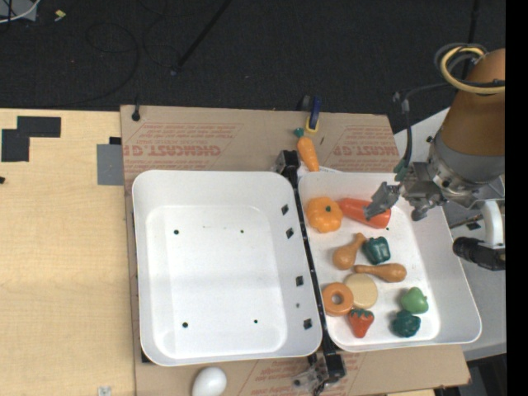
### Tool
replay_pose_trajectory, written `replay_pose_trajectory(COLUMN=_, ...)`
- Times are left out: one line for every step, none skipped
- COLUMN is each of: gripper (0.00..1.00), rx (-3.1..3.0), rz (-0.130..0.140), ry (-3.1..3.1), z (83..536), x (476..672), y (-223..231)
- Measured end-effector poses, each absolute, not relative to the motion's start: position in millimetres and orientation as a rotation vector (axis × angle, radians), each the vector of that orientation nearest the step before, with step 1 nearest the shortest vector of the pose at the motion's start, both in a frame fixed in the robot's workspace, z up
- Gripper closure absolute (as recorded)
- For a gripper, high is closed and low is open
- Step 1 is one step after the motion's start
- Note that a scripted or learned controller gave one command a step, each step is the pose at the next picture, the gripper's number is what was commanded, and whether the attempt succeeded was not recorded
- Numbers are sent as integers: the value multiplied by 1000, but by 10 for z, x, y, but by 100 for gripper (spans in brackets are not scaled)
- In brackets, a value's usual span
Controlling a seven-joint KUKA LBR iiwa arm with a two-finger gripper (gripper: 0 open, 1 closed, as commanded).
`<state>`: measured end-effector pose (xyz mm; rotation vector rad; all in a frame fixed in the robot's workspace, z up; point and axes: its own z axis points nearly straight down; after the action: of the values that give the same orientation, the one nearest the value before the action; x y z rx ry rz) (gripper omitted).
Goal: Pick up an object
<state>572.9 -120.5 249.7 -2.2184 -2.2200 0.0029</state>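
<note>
Over the right bin (462, 320), the hand (384, 207) grips a red pepper (356, 209).

red printing is showing on the cardboard sheet (206, 143) lying under the two bins, running upside down and mirrored from this view; it is appearing twice, left and right of the middle, but its letters are staying too blurred to read.

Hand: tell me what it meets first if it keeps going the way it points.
Probably the red chili pepper in the right bin: the hand points down-left right over it. Height above it is unclear.
</note>
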Motion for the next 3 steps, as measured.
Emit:
replay_pose_trajectory(gripper=0, rx=-2209, rz=12, ry=-2215, z=1170, x=5789, y=-785)
replay_pose_trajectory(gripper=0, rx=-2216, rz=2, ry=-2225, z=852, x=6451, y=-867)
replay_pose_trajectory(gripper=100, rx=-2217, rz=4, ry=-2220, z=971, x=6432, y=-874)
